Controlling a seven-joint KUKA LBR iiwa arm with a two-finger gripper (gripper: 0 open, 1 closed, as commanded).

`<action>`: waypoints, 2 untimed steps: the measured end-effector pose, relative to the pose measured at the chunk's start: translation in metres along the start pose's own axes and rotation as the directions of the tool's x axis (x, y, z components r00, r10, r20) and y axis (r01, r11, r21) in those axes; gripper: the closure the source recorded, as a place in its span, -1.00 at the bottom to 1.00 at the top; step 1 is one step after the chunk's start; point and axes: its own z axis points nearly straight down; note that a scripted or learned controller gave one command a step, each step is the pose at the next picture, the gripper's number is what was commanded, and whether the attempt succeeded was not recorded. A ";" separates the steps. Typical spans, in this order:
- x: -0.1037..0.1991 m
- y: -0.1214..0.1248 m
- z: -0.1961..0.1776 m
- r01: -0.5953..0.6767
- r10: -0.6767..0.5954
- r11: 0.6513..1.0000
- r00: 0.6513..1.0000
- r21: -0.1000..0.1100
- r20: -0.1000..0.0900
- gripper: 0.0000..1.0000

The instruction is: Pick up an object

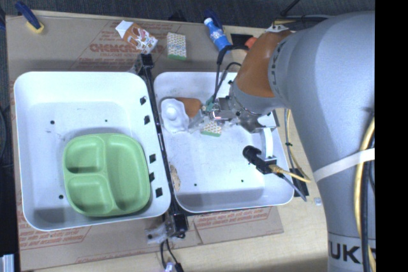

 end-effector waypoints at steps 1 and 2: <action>0.000 0.000 -0.010 0.006 -0.006 1.000 1.000 0.002 -0.001 1.00; 0.067 0.010 -0.143 0.002 -0.002 1.000 1.000 -0.004 0.001 1.00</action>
